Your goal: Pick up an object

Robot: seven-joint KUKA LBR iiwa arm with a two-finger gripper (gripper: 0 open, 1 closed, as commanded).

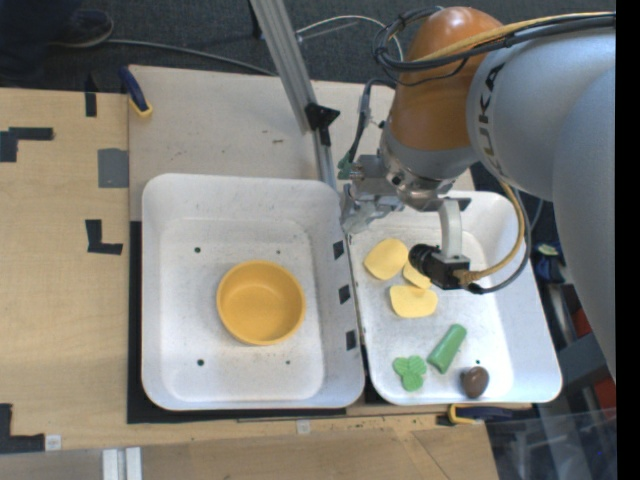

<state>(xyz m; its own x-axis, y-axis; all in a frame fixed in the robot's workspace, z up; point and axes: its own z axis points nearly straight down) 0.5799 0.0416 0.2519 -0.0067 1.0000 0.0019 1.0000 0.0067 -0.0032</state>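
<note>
My gripper (356,214) hangs low over the far left corner of the right bin (505,313), close to the divider between the two bins. Just in front of it lies a flat yellow piece (385,259), with two more yellow pieces (413,301) beside and behind it. Nearer the front edge are a green cylinder (447,348), a small green clover-shaped piece (409,371) and a brown ball (474,380). A yellow bowl (260,301) sits upright in the middle of the left bin (165,218). Nothing shows held by the gripper.
A slanted grey metal pole (290,58) crosses behind the bins and ends near the gripper. Black cable loops (440,266) from the wrist hang over the yellow pieces. The big grey arm covers the right bin's far right corner.
</note>
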